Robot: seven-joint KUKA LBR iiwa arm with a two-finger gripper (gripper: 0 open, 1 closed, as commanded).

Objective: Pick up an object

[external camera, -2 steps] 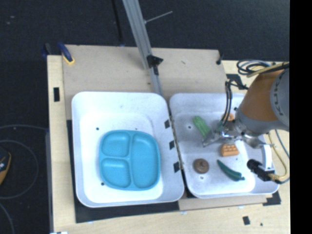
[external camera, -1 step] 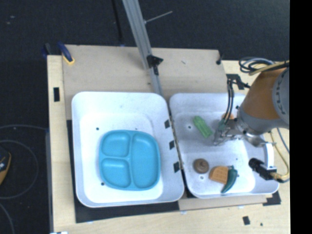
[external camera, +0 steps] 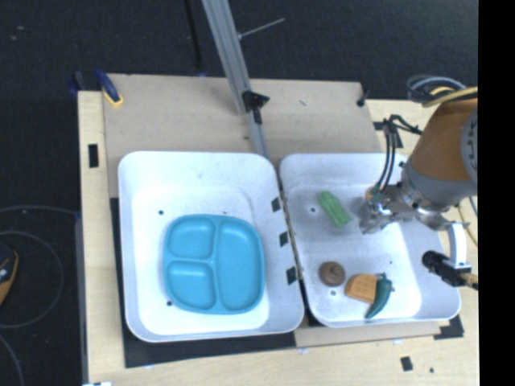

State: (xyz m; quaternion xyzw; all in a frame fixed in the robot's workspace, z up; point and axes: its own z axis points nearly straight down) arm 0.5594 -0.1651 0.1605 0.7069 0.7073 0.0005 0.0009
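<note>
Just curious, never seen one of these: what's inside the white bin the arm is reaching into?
In the right bin lie a green piece, a brown round thing, an orange piece and a dark green pepper shape. The gripper and arm cover part of the floor.

In the right bin you see a green block (external camera: pixel 333 208) lying tilted, a brown disc (external camera: pixel 331 274), an orange piece (external camera: pixel 362 287) touching a dark green pepper (external camera: pixel 379 296).

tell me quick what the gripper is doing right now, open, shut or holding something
Gripper: over the right bin, beside the green object; open or shut cannot be told.
</note>
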